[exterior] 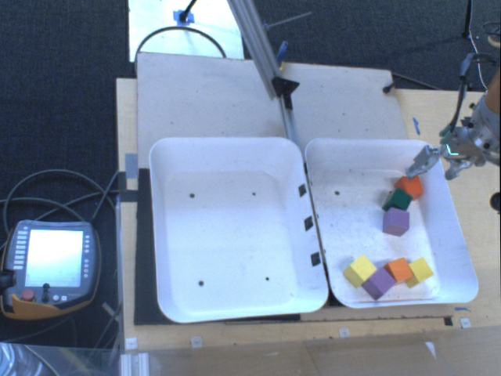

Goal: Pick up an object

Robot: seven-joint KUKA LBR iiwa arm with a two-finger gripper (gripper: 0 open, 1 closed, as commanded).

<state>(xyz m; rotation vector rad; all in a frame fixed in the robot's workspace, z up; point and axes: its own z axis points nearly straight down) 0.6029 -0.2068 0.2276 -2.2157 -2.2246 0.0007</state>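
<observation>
Orange block (410, 186) (atop green block (397, 200)) beside jaws (437, 163), spread wide, holding nothing.

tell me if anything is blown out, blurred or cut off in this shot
Camera view: the pendant screen is washed out to near white, and the left bin is bright but keeps its dots visible. The blocks in the right bin look sharp. The hand is soft-edged, and the arm is cropped by the right edge.

A robotics lab: teach pendant (48, 269), cabled bench (235, 92), two white bins (235, 151), dark carpet (63, 53).
</observation>
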